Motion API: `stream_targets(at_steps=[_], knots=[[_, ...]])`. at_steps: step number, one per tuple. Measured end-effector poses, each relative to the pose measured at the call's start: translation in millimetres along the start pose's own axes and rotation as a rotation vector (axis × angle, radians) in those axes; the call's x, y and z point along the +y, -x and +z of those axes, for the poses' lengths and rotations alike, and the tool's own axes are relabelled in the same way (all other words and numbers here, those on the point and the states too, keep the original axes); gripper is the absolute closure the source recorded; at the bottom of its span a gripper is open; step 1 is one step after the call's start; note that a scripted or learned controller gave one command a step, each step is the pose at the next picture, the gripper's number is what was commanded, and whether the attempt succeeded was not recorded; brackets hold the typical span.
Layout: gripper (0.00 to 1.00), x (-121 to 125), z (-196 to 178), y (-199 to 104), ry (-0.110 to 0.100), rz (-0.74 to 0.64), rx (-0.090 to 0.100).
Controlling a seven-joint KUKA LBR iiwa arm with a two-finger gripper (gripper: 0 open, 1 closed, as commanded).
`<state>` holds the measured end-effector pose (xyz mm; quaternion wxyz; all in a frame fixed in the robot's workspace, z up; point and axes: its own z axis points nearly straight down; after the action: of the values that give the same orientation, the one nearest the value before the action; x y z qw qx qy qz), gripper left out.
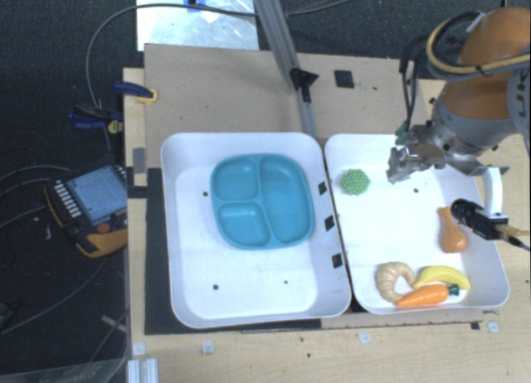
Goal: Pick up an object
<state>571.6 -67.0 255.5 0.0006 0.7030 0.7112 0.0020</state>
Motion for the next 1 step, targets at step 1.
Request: stream_targets(at_steps=[1], knots=[[1.0,8.1,9.6,-61.7,-0.002,0.0,0.0]])
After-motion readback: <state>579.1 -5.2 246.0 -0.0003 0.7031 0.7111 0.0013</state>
